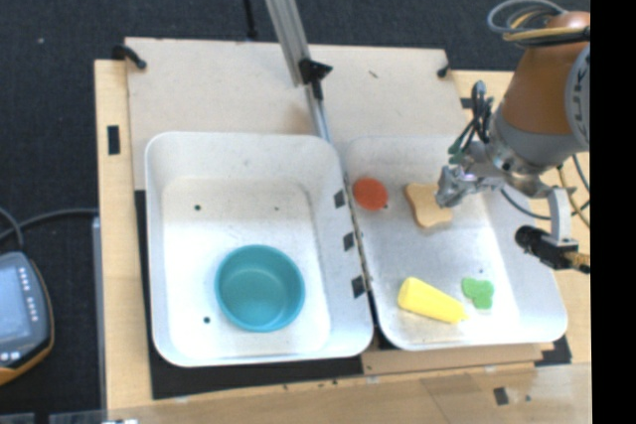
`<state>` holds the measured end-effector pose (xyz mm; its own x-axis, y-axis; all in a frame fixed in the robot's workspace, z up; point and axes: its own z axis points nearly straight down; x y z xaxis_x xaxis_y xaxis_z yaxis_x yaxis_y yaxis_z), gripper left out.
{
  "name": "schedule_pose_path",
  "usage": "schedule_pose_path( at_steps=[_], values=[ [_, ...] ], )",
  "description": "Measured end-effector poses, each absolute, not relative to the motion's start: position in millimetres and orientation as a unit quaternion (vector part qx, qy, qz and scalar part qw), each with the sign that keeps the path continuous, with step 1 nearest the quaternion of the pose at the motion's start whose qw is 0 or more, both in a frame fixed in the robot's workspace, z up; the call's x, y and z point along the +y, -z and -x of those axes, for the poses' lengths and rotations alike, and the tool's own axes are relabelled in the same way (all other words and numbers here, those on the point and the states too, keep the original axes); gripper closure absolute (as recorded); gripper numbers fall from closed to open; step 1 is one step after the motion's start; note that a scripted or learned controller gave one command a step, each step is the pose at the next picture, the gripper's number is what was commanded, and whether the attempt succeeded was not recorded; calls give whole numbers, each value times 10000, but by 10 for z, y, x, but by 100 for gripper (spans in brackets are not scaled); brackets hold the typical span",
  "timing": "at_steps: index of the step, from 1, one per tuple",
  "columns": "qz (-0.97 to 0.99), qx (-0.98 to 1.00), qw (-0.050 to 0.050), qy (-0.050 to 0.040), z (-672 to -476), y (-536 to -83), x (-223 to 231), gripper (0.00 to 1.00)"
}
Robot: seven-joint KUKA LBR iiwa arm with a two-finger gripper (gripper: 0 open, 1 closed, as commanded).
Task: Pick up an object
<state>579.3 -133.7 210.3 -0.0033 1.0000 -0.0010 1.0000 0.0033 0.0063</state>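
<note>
The right bin holds a small orange-red round piece, a tan flat piece, a yellow wedge-shaped block and a small green piece. My gripper hangs low over the right bin, right at the upper right edge of the tan piece. The wrist body hides its fingertips. The left bin holds a teal bowl.
A slanted metal rail comes down from the top to the gap between the bins. A black device lies off the bench at the left. Cables loop beside the arm at the right.
</note>
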Motion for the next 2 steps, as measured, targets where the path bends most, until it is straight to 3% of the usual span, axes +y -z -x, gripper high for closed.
schedule_pose_path(
  at_steps=[1,2],
  values=[
    [-7055,7087,28,-19,-5808,-2515,-1348,100],
    [-7043,7099,5,-12,-5998,-2511,-742,100]
  ],
)
